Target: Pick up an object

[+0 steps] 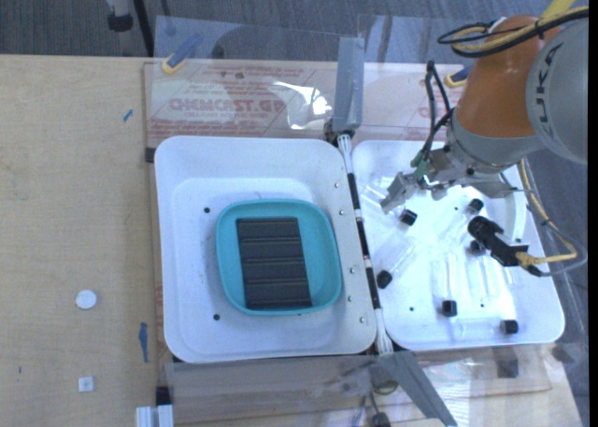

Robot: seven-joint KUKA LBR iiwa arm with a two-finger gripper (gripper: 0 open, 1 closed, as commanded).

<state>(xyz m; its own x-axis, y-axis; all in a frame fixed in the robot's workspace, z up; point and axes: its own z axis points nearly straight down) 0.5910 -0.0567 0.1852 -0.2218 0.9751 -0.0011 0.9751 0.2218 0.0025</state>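
- A grey metal piece (411,386) lies nearest, just below the spot where the two bins meet, down and to the right of the blue tray (322,262).
- The blue tray sits in the middle of the left bin (187,173). A dark block with ridges (273,263) lies flat inside it.
- The right bin (547,308) is right beside the tray's bin.
- Small clear pieces with black ends (448,306) lie all over the right bin, to the right of the blue tray. They are hard to tell apart.
- One small black bit (383,278) lies near the rims between the bins, just right of the tray.
- The gripper (404,190) is low over the far left part of the right bin, up and to the right of the tray. I cannot tell if it is open or shut, and nothing can be seen in its hold.
- Another black bit (408,218) lies just below the gripper.
- A small white disc (86,300) lies on the wooden bench (65,182), well to the left of the tray.
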